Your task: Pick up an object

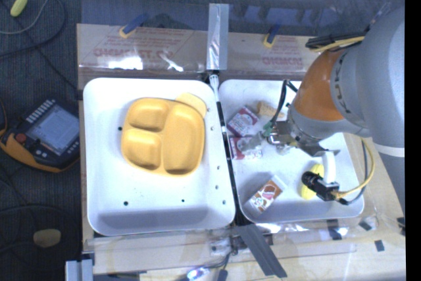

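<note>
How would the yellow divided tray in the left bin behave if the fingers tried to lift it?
The yellow divided tray looks like thin moulded plastic, so probably light and stiff. Its glossy, rounded rim may slip from a narrow grasp. Being wide, it would likely tilt if gripped at one edge.

A wooden bench carries two shallow white bins side by side: the right bin beneath the gripper, the left bin well away on the side opposite the arm; blue and yellow clamps sit beyond them at the bench's far edge
</note>
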You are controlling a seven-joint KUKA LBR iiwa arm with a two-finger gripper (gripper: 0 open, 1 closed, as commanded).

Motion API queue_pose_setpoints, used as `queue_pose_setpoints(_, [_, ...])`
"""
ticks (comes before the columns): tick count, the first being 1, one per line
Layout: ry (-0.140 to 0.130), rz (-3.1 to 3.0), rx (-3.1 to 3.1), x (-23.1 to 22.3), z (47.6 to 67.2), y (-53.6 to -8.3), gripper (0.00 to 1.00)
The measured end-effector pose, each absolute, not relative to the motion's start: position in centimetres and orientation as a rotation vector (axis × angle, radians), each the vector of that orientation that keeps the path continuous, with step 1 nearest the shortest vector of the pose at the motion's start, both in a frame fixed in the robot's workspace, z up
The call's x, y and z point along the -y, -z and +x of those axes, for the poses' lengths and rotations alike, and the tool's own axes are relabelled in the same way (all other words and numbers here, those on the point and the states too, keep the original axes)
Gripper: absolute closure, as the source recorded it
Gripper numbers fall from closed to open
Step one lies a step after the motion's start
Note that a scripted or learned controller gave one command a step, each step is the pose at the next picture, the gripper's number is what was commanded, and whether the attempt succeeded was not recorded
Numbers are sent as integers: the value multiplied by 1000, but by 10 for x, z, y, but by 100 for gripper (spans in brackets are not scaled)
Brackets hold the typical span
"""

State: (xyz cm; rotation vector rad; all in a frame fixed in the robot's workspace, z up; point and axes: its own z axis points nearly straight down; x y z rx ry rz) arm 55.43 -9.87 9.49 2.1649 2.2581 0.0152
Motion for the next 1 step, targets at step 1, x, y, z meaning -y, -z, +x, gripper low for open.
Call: queue_pose_setpoints(1, [-19, 2189, -2224, 110, 640, -98, 0])
